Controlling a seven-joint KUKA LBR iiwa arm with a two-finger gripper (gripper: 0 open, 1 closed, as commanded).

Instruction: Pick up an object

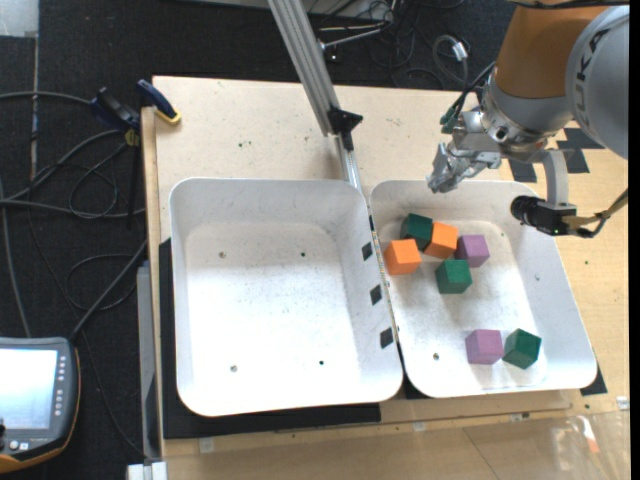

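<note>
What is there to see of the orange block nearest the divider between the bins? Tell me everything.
The orange block is a small, matte, plain-faced cube, looking like painted wood or foam. It sits flat on the floor of the right bin, by its left wall. A green block lies just behind it, seemingly touching.

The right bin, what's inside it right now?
The right bin holds seven blocks: two orange, three green and two purple. The pincer hangs over its far rim, covering a bit of it.

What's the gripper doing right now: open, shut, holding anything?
Gripper: cannot tell whether open or shut; it hangs above the far edge of the right shallow white bin, with nothing seen in it.
</note>
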